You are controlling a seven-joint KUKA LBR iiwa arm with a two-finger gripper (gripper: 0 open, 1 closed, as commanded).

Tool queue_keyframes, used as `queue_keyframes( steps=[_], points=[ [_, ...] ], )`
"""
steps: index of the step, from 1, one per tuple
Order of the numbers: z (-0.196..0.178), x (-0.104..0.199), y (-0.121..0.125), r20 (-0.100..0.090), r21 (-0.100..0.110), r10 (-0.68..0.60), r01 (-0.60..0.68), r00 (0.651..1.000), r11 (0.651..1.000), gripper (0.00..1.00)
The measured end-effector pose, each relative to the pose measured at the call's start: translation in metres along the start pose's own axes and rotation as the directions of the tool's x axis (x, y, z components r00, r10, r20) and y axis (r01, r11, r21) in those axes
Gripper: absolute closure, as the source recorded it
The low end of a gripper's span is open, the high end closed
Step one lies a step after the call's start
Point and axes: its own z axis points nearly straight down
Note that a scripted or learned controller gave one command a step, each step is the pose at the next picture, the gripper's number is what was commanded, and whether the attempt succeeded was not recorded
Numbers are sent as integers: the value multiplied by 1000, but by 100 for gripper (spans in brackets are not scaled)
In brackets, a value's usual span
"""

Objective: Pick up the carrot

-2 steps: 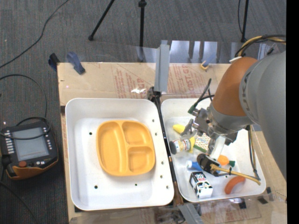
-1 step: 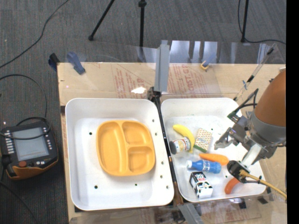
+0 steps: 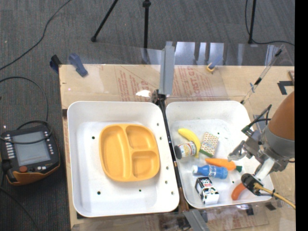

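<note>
At the near edge of the right bin (image 3: 226,107), a small black-and-white carton (image 3: 207,190) is seen, and to its right an orange-red piece (image 3: 237,190) lies close to the bin's near right corner. Just behind the carton a blue bottle (image 3: 211,171) lies on its side. The carrot (image 3: 222,163) is found directly behind the bottle, lying crosswise near the middle of the right bin, its green end pointing right. The gripper (image 3: 251,159) is held just to the right of the carrot, above the bin's right side; whether it is clenched or released cannot be told, and nothing is seen in its grasp. Farther back, a jar (image 3: 186,149), a banana (image 3: 189,138) and a speckled block (image 3: 209,144) are grouped. In the left bin (image 3: 86,117) a yellow divided plate (image 3: 129,151) is set.
</note>
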Motion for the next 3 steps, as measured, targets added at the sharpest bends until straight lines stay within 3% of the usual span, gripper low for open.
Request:
queue_keyframes(
  steps=[1, 2, 3],
  points=[
    [0, 0, 0, 0, 0, 0, 0, 1000, 1000, 0],
    [-26, 27, 17, 0, -2, 23, -23, 1000, 1000, 0],
    [83, 3, 52, -4, 3, -67, 68, 998, 998, 0]
  ],
)
